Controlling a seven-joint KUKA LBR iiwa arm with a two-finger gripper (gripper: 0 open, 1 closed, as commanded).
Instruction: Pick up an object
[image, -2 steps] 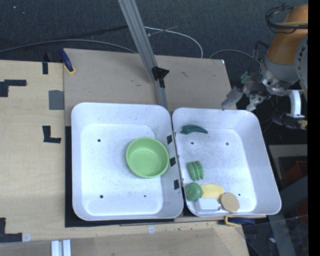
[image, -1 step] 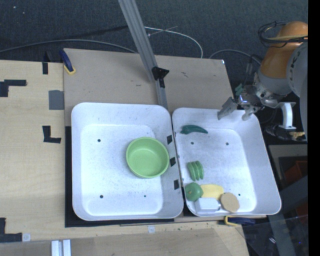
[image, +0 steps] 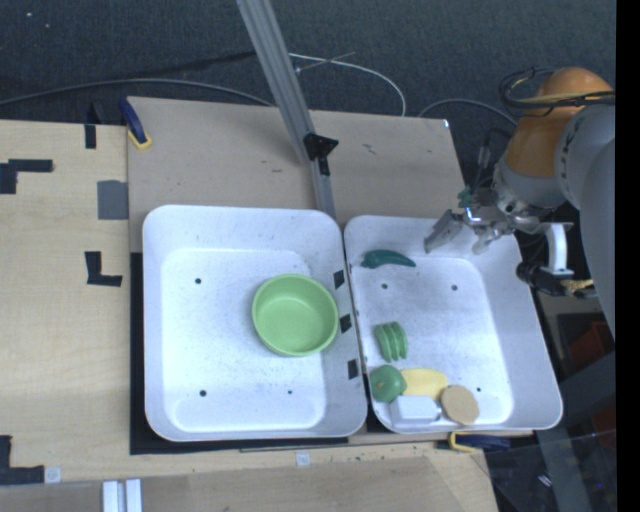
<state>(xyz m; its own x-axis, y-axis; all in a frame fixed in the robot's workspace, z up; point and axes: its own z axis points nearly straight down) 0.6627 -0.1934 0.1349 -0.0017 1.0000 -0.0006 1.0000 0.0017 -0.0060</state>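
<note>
White bins, arm parked high at the far right rim.
Your gripper (image: 468, 230) hangs spread and empty over the right bin's (image: 520, 330) far edge; pickable pieces crowd its near corner, pepper (image: 387, 260) lies nearest, bowl (image: 294, 315) sits left.

I can read no text, label, brand or number anywhere on the pale wooden bench (image: 230, 170); its black tape marks (image: 100, 268) look, at this resolution, like plain shapes.

Grey arm (image: 600, 190) with an orange band (image: 545, 125), black cable loops, pale metal jaws.
</note>
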